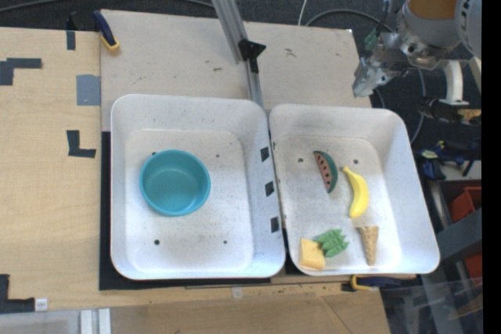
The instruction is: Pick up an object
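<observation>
The gripper [369, 79] is hovering beyond the right bin's [391, 121] far rim, its opening impossible to judge; it appears to be approaching, needing next to descend over the banana [357, 193].
</observation>
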